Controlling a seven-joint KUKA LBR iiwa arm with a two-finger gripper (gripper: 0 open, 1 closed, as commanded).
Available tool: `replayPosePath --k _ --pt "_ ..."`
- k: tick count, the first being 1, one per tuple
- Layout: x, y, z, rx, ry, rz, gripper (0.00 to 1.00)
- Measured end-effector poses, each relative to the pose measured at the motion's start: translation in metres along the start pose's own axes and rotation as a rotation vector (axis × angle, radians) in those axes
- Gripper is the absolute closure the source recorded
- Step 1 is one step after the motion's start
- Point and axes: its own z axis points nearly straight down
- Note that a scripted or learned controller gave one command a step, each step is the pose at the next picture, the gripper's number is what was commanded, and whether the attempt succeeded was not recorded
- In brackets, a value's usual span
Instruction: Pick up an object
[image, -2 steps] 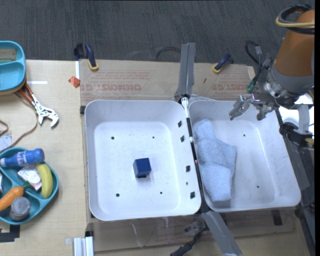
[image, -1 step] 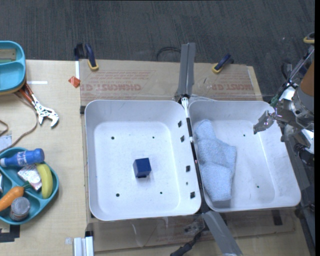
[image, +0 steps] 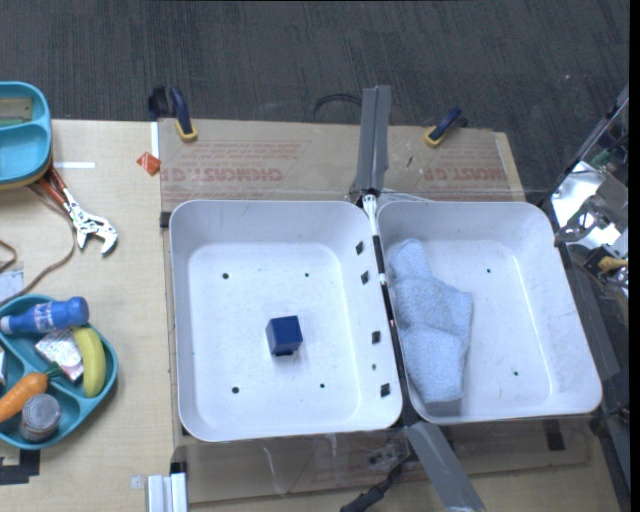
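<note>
A small dark blue cube (image: 284, 335) sits on the floor of the left white bin (image: 200, 300), slightly below its middle. A pale blue-grey cloth (image: 432, 325) lies crumpled along the left side of the right white bin (image: 540, 330), reaching from near the back wall to the front wall. Nothing stands over either object.
A metal divider bar (image: 374, 140) runs between the bins. Two clamps (image: 180, 112) (image: 442, 127) hold the cardboard at the back. On the left bench lie a wrench (image: 88, 225), a blue tray (image: 100, 395) with a banana and bottle, and a blue container (image: 22, 132). Shiny hardware (image: 590, 215) sits at the right edge.
</note>
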Motion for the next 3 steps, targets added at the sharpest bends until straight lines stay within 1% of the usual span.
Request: replayPosePath --k 1,2,3 --pt "0.027 0.029 -0.104 0.000 -0.001 -0.083 0.00" --pt "0.095 0.025 -0.042 0.002 -0.002 0.163 0.00" --pt "0.042 0.052 0.042 0.003 -0.002 0.442 0.00"
